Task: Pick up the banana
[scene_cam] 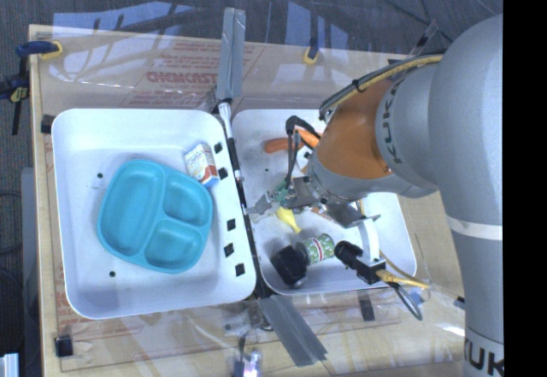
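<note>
1. The arm [402, 136] reaches in from the right and hangs low over the right bin [256, 132], at the frame's centre.
2. The hand [289, 196] sits down at the banana [287, 217], a yellow sliver showing just under it near the bin's left wall.
3. I cannot tell the hand's state; the wrist hides it.
4. My judgement: the banana is not lifted yet; closing and raising remain.
5. A bottle [309, 252] lies below the banana; an orange piece [279, 145] lies above.
6. The left bin [77, 132] holds a blue tray [154, 215] and a small carton [200, 163].
7. Readable writing: "KUKA" on the arm; the red print on the surface [111, 80] is too faint.
</note>
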Action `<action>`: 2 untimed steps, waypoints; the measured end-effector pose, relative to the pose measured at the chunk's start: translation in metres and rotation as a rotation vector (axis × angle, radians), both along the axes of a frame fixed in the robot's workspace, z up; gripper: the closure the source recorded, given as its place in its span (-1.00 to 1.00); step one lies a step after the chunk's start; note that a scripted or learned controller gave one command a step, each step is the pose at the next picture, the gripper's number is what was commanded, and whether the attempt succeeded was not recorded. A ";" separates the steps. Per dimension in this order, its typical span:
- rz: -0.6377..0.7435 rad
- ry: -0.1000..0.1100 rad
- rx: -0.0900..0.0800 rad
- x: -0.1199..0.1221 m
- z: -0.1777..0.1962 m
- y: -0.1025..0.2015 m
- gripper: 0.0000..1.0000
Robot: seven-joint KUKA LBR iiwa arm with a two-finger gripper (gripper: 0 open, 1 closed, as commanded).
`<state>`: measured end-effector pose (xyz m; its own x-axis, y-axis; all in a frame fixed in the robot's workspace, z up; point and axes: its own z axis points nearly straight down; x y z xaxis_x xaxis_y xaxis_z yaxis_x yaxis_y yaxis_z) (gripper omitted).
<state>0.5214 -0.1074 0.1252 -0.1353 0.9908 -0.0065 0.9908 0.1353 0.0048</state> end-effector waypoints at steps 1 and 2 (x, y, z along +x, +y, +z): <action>-0.346 0.005 0.006 0.005 -0.032 -0.018 -1.00; -0.342 0.010 0.007 0.004 -0.024 -0.017 1.00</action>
